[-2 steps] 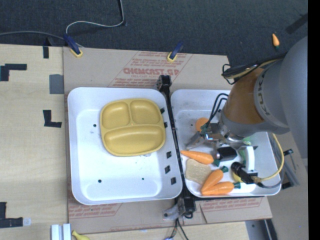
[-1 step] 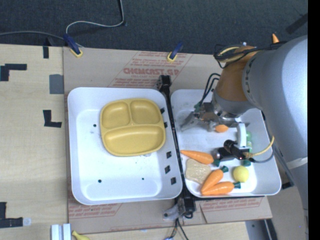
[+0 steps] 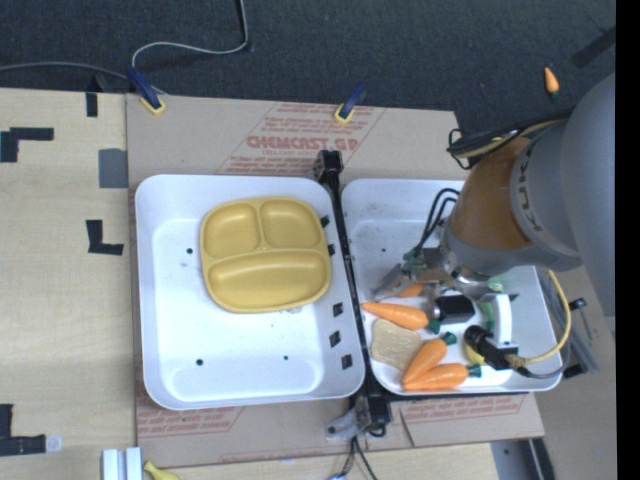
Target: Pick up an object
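One cardboard sheet covers the bench, with dark carpet beyond its far edge. Two shallow white bins lie on the sheet side by side: the left bin and the right bin. The grey arm reaches over the right bin. A yellow divided plate lies flat in the left bin. The gripper is low in the right bin, just beside an orange carrot. Whether it is open or closed cannot be told. Two more carrots and a bread slice lie near the front wall.
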Available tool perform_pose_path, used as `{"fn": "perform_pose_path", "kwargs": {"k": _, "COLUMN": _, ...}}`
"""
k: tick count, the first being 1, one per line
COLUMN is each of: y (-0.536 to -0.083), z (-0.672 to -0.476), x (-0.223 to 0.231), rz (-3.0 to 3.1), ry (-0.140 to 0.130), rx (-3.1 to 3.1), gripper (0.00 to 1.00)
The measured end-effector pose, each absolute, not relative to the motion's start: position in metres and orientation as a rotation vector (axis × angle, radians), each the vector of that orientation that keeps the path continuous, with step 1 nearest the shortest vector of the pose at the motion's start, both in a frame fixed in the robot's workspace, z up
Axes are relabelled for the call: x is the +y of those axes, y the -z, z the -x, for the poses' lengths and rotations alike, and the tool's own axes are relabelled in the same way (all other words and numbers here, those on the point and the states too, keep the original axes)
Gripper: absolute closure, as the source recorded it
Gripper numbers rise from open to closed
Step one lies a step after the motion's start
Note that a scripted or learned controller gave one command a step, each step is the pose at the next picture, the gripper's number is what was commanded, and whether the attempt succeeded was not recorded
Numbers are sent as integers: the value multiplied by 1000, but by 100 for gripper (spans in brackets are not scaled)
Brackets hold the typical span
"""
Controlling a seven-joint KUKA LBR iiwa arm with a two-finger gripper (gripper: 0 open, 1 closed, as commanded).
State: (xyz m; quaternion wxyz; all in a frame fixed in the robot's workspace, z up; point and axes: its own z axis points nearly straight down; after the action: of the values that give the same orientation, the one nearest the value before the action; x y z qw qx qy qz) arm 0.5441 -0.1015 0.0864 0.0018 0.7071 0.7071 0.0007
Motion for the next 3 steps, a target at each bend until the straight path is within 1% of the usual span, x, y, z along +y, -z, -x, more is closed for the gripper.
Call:
{"fn": "perform_pose_path", "kwargs": {"k": 1, "y": -86, "z": -491, "x": -99, "rz": -2217, "ry": -4, "rx": 2218, "gripper": 0}}
{"fn": "perform_pose_path", "kwargs": {"k": 2, "y": -86, "z": -558, "x": -96, "rz": -2216, "ry": -5, "rx": 2219, "gripper": 0}}
{"fn": "perform_pose_path", "kwargs": {"k": 3, "y": -96, "z": -557, "x": -97, "rz": -2217, "ry": -2, "rx": 2218, "gripper": 100}}
